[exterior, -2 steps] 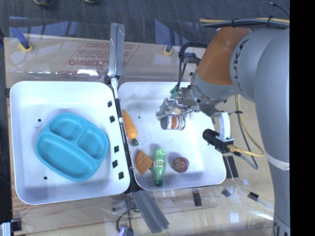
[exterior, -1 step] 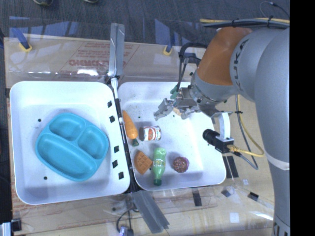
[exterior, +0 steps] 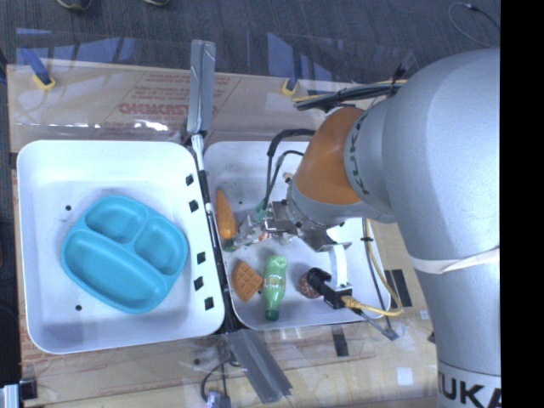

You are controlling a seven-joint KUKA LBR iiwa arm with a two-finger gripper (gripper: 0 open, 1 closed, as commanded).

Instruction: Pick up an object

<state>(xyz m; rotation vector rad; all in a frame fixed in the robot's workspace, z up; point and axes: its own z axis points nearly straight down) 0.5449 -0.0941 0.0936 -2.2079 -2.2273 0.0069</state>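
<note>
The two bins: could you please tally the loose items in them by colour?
Blue: 1, divided tray
Orange: 2, carrot-like piece and waffle-like piece
Green: 1, bottle
Brown: 1, small round item
Total: 5

Arm (exterior: 425,151) bent low — end effector (exterior: 259,225) pointing left

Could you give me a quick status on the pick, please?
Hand low in right bin, fingers' state unclear. Nothing seen held. Carrot, green bottle, waffle lying close by. Blue tray in left bin.
</note>
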